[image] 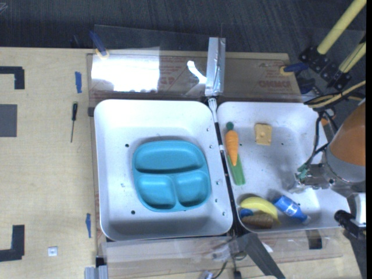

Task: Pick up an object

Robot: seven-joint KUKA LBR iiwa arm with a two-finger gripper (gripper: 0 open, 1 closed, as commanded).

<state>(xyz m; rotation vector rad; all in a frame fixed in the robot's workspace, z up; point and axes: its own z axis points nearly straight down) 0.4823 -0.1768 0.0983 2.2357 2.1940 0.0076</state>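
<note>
The right bin [279, 112] holds several small things. An orange carrot [232, 146] with a green stalk lies along its left wall. A tan block [263, 133] sits near the back. At the front lie a yellow banana [258, 204], a brown item [260, 219] just beneath it, and a blue bottle [289, 208]. My gripper [306, 178] hangs over the right side of this bin, a little above and behind the blue bottle. The orange wrist band [350, 139] shows at the frame's right edge. Nothing is visibly held.
The left bin [110, 127] carries a blue divided plate [171, 174]. A metal divider post [215, 65] stands behind the seam between the bins. Cables and yellow rods [343, 22] run at the back right.
</note>
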